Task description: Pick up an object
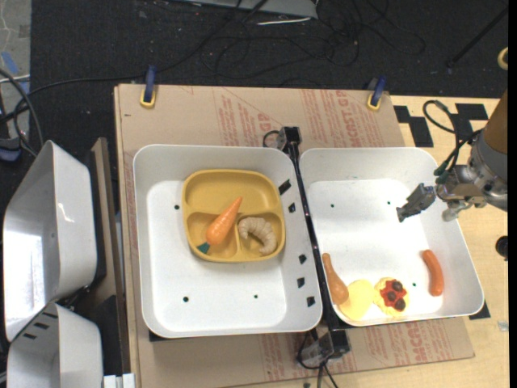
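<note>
From the camera view above the table (210,107), two shallow white bins sit side by side. The left bin (161,241) holds a yellow divided plate (202,192), with a toy carrot (223,221) lying slantwise across its divider and a pale shrimp (258,233) in the lower right compartment, just beside the carrot. In the right bin (363,176), along the near wall, lie an orange drumstick-shaped piece (334,279), a flat yellow piece with red and dark toppings (388,295) close beside it, and an orange sausage (435,272) apart toward the right wall. The gripper (417,200) hangs over the bin's right middle, above bare floor, nothing between its fingers; whether they are spread or closed cannot be told.
</note>
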Robot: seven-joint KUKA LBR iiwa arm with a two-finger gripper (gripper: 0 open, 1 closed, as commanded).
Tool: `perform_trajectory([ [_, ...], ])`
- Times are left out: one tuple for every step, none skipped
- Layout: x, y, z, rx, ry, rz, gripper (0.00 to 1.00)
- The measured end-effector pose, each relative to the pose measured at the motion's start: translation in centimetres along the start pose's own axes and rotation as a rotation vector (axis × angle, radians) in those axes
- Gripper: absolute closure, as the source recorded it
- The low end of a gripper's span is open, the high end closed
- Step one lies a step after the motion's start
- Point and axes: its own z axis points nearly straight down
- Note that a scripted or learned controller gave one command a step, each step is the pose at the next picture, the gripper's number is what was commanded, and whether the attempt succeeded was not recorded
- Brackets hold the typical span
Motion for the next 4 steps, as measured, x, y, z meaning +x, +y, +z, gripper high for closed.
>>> perform_trajectory([
  [0.0, 0.2, -0.5, -0.011, -0.002, -0.003, 0.00],
  [-0.1, 0.2, 5.9, -0.005, 0.000, 0.000, 0.00],
  [0.7, -0.3, 10.7, -0.005, 0.000, -0.001, 0.00],
  [0.8, -0.4, 16.0, -0.006, 0.000, 0.000, 0.00],
])
